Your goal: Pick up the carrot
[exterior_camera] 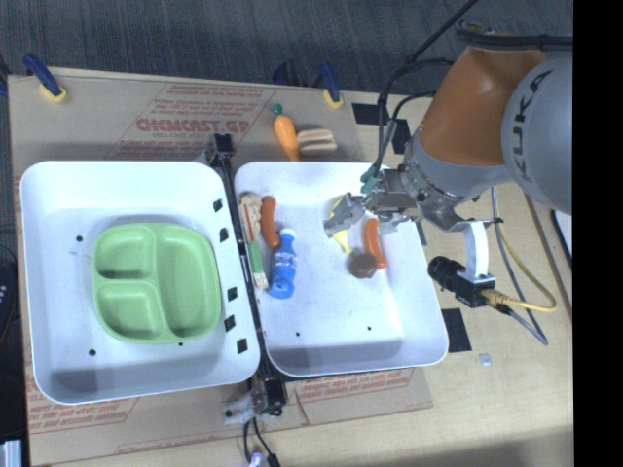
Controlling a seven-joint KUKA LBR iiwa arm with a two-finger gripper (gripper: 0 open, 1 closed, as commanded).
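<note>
The grey arm [496,115] reached in from the right over the counter [506,377], its orange band raised above the wrist and its end effector [352,217] angled down and leftward over the right-hand bin [336,353]. Whether the end effector was clenched or released could not be told from this angle, and nothing was clearly seen held in it. The carrot [285,134] lay outside both bins on the cardboard just beyond the right bin's far rim, its green tip pointing away, beside a small tan bread-like item [316,142], well apart from the end effector. Within the right bin, an orange-red sausage-shaped piece [374,241] and a brown round piece [363,266] sat just under the wrist, while a blue bottle [282,266], another sausage-shaped piece [268,217] and a green stick [255,261] lay along the bin's left side. The left bin [58,358] held a green divided plate [156,280].
</note>
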